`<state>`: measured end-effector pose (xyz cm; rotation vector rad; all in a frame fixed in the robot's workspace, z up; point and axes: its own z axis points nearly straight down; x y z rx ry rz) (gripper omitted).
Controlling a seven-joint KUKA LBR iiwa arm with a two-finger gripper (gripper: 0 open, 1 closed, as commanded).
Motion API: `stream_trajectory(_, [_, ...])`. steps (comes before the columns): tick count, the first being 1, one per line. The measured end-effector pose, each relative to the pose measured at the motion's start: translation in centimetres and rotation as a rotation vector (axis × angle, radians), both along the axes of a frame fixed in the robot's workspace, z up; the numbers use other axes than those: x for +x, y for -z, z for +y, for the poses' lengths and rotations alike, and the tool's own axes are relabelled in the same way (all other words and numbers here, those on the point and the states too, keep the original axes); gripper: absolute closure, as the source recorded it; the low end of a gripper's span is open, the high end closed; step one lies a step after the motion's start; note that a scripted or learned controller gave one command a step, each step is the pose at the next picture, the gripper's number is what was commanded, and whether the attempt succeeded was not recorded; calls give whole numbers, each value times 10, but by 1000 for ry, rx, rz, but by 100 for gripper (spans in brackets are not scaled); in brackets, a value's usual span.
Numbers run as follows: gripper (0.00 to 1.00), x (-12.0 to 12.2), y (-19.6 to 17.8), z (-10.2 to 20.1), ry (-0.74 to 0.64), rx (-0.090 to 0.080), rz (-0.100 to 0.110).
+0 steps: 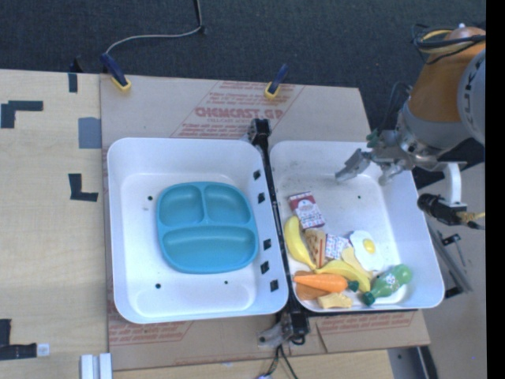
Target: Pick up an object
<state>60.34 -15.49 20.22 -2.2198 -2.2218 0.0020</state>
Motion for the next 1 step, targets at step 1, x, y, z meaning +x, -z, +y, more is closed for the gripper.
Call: stream_trajectory(1, [0, -31, 20, 48, -1, 1, 1])
